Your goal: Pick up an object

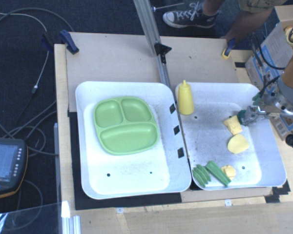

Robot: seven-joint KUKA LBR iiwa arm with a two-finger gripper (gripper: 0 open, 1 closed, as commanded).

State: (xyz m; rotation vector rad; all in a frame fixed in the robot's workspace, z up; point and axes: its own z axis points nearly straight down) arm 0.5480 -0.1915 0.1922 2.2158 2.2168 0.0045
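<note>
The right bin (pixel 263 179) holds a yellow mustard bottle (pixel 185 98) at its far left corner, a pale yellow chunk (pixel 233 125), a rounder yellow piece (pixel 238 144), green bean pods (pixel 211 173) and a small yellow bit (pixel 229 171) near the front. My gripper (pixel 245 116) reaches in from the right, low over the bin, with its tip right beside the pale yellow chunk. Nothing shows between its fingers.
The left bin (pixel 88 179) carries a green three-compartment plate (pixel 125 125). A metal post (pixel 151 23) slants up from between the bins. A person's shoe (pixel 188 16) stands behind the bench, and a tablet (pixel 5 165) lies off the bench at left.
</note>
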